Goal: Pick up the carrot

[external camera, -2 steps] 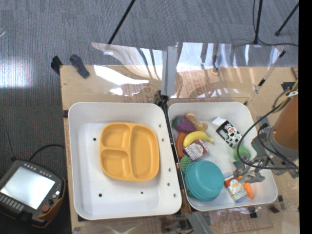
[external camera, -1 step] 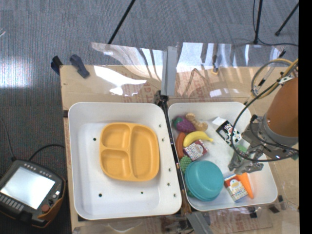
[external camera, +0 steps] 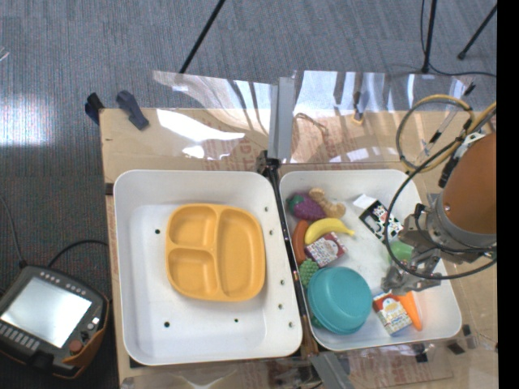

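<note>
The carrot [external camera: 414,309] lies in the right bin [external camera: 369,186] near its front right corner. Its orange body points toward the front edge, and a green piece [external camera: 400,250] that may be its top shows further back. My gripper [external camera: 412,277] hangs right over the carrot's middle and hides that part. I cannot see whether it touches the carrot. The arm comes in from the right with its orange band [external camera: 474,186] above the wrist.
Crowding the right bin are a teal bowl [external camera: 339,298], a small carton [external camera: 391,314] beside the carrot, a banana [external camera: 328,229], a purple toy [external camera: 307,209], a black-and-white box [external camera: 379,217] and an orange piece [external camera: 299,240] by the left wall. In the left bin [external camera: 146,331] sits a yellow divided plate [external camera: 216,251].
</note>
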Controlling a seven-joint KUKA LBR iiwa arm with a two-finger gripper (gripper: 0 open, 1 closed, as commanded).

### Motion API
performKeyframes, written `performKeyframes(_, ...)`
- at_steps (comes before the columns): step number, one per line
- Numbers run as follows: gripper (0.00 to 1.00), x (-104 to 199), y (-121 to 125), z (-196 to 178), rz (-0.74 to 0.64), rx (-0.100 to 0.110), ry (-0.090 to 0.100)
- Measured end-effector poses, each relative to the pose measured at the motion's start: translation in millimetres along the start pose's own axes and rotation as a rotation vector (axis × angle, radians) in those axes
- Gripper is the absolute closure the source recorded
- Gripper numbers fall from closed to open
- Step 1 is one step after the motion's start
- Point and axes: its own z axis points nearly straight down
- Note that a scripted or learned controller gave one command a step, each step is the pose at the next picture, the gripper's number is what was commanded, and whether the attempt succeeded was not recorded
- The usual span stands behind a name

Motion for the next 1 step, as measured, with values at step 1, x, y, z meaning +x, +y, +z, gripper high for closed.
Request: performKeyframes(1,1.00,28.6,6.8,58.8,-0.531,-0.007,-0.001)
